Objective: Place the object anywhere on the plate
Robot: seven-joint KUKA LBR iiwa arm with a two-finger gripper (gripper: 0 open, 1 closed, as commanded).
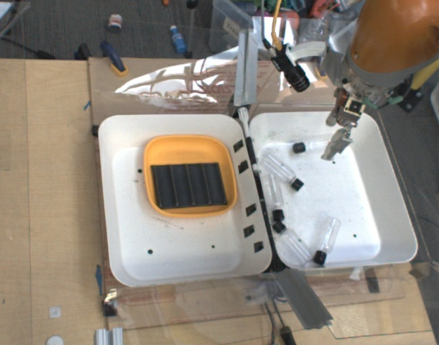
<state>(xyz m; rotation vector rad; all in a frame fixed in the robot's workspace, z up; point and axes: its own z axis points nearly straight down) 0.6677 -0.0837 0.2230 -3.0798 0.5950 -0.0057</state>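
Gripper [337,146] hangs over the right bin [391,192], far corner; can't tell its state, nothing visibly held. Nearest clear tube [280,169] lies just left and toward the plate [156,157], long axis diagonal, probably the target. Plate sits well left, in the other bin.

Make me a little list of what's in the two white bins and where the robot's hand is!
left bin: holds an orange plate with a black ridged insert
right bin: clear tubes with black caps scattered about
gripper: hovering over the right bin's far side
plate contents: no tube on it yet
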